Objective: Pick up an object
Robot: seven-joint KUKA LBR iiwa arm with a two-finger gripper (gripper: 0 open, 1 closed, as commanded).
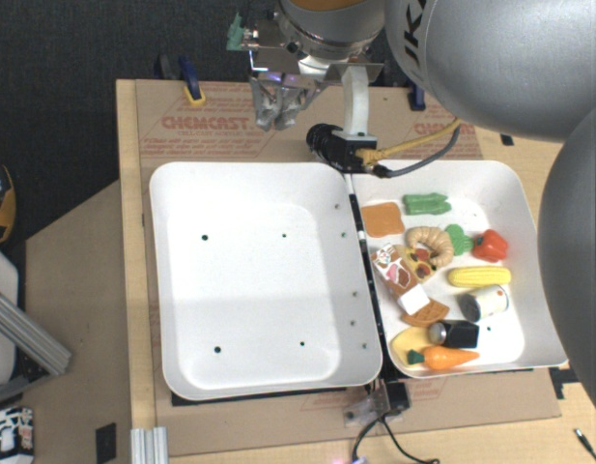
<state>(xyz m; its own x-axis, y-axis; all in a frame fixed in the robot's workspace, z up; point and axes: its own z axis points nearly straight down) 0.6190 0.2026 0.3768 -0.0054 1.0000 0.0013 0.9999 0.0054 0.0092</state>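
My gripper [278, 109] hangs above the cardboard just behind the back edge of the left bin [182, 201], apart from every object. Nothing shows in it. The right bin [515, 196] holds several toy foods: a green piece [426, 203], a brown toast square [382, 218], a pretzel [430, 242], a red pepper [490, 246], a yellow corn cob [478, 276], a white can [486, 302], a black cylinder [459, 333] and an orange carrot [447, 358].
The arm's large grey body [500, 37] overhangs the top right and hides the right bin's far corner. A blue clamp [190, 77] sits on the cardboard's back edge. The divider between the bins [360, 259] runs front to back.
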